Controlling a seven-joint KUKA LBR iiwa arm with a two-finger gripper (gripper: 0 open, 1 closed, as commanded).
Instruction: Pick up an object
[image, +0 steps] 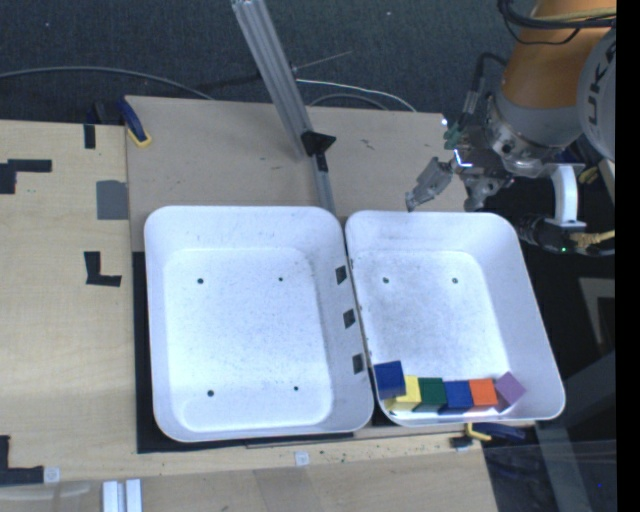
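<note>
Camera view looks down on a wooden bench (60, 300) with two white bins side by side. The left bin (160, 330) and the right bin (520, 290) touch along their middle edges, where three small dark clips (349, 318) sit in a row. All the little blocks lie in the right bin, pushed together in a line against its near wall. From left to right there is a blue block (388, 376), a yellow block (406, 397) just under and beside the blue one, a green block (431, 391), another blue block (458, 394), an orange block (483, 392) and a purple block (510, 387) tipped up against the corner. The blocks touch each other. The gripper (440, 182) hangs above the far edge of the right bin, near its top corner, at the end of the grey arm with the orange band (545, 50). It is well apart from the blocks, which are at the other end of the same bin. Nothing is seen between its fingers, and I cannot tell if the fingers are apart or together. A long silver pole (280, 75) slants down from the top of the picture and ends near the place where the two bins meet. A small blue and yellow thing (135, 122) lies at the far left corner of the board under the bins.
</note>
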